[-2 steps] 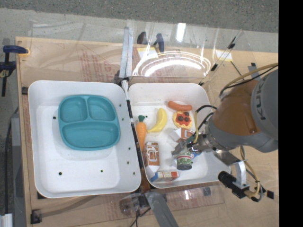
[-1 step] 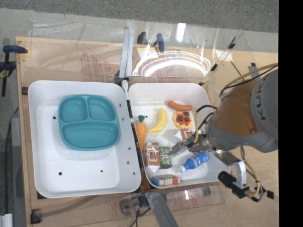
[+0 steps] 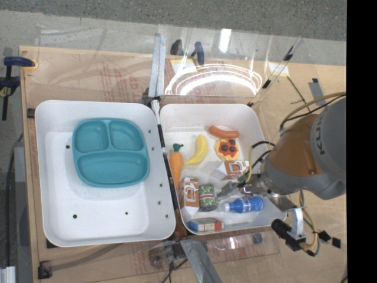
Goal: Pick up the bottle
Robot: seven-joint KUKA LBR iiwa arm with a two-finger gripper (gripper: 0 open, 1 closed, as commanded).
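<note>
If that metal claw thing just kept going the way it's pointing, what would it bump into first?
Most likely the bottle, lying on its side just below the gripper, which reaches in from the right toward the green can. Depth is hard to judge from above, so it might pass over it.

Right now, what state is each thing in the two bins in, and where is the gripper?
bottle: lying on its side, near the right bin's front.
gripper: low over the right bin, just behind the bottle.
teal plate: flat, face up, in the left bin.
carrot: lying along the right bin's left wall.
banana: lying flat.
hot dog: lying flat at the back.
green can: lying on its side.
</note>
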